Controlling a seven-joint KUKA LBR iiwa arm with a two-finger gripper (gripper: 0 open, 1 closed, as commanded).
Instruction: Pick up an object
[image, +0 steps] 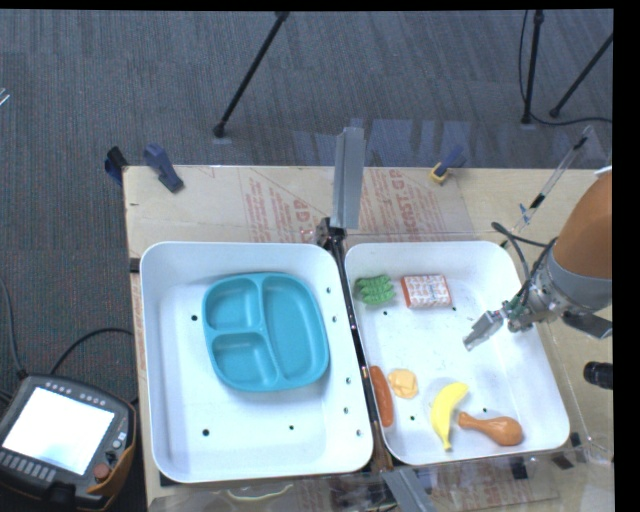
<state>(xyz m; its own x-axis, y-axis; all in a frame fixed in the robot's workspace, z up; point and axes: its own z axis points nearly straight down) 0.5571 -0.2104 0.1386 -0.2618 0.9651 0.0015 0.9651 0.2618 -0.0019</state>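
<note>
A tablet (62, 432) with a bright screen lies on the floor at the far left. On the desk (250, 195) there is red writing, but it is too faint to read. The left bin (165, 400) holds a blue plate (266, 331) with three parts. The right bin (520, 400) holds toy food. A hot dog (381, 395) lies along the bin's left wall, pointing up and down the picture. Near it are a green veggie (375, 290), a tan cookie (402, 383) and a red box (426, 291) with tiny print I cannot read. The banana (447, 411) stands almost up and down. The drumstick (491, 428) lies sideways, fat end right. The claw (484, 330) hangs over the bin's right side, holding nothing; I cannot tell if it is apart or together.
</note>
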